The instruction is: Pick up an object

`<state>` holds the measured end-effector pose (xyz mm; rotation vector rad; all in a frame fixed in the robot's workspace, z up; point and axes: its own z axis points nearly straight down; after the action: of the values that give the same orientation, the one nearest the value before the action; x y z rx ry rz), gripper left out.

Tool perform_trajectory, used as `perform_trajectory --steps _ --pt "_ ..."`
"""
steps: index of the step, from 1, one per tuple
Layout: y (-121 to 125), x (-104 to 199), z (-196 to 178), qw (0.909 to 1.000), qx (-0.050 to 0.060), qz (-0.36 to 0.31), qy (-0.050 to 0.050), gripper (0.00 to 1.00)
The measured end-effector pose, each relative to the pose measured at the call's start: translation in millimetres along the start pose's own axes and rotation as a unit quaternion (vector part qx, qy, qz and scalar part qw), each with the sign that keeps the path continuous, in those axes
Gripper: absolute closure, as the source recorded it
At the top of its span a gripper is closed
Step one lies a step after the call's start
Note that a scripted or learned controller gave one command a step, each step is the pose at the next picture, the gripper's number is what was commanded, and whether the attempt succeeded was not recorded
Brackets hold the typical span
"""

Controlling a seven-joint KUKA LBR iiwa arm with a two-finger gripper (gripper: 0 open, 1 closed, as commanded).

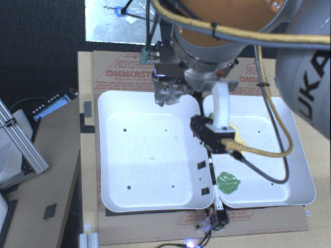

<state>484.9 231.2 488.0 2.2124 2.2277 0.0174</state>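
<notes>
Nearest the camera, well in front of the jaws: front edge of a brown cardboard sheet [155, 218] with red print, lying flat under both bins on the bench [86, 149]; short of the jaws and off to their view-right, a small green object [228, 182], crumpled, lumpy and soft-looking, resting on the floor of the right bin [295, 190] near its front inner corner, apart from the wall; both bins shallow, white, smooth plastic, round-cornered with raised rims, set side by side with rims touching; small black clips [205, 165] along the shared rims, in front of the jaws; left bin [111, 154] below and view-left of the jaws, glossy floor marked with a few tiny dark dots; further back in the right bin, view-right of the jaws, a patch of yellow [234, 132], partly hidden, shape not clear; jaws themselves grey metal, hanging above the far inner corner of the left bin; cannot tell how far open, nothing seen held; behind the jaws, more cardboard with red lettering.
</notes>
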Motion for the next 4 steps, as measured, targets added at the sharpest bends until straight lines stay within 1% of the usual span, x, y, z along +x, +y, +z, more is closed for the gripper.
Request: perform_trajectory --steps 1,2,3,4 --pt "2.0 -1.7 -43.6 1.0000 0.002 0.001 -0.002 1.00" --pt "1.9 -106.5 -48.8 1.0000 0.003 0.008 -0.004 1.00" --pt "0.2 -241.1 -49.4 0.9999 0.002 0.010 -0.005 1.00" --pt "-0.4 -183.2 57.4 1.0000 0.008 -0.001 -0.003 1.00"
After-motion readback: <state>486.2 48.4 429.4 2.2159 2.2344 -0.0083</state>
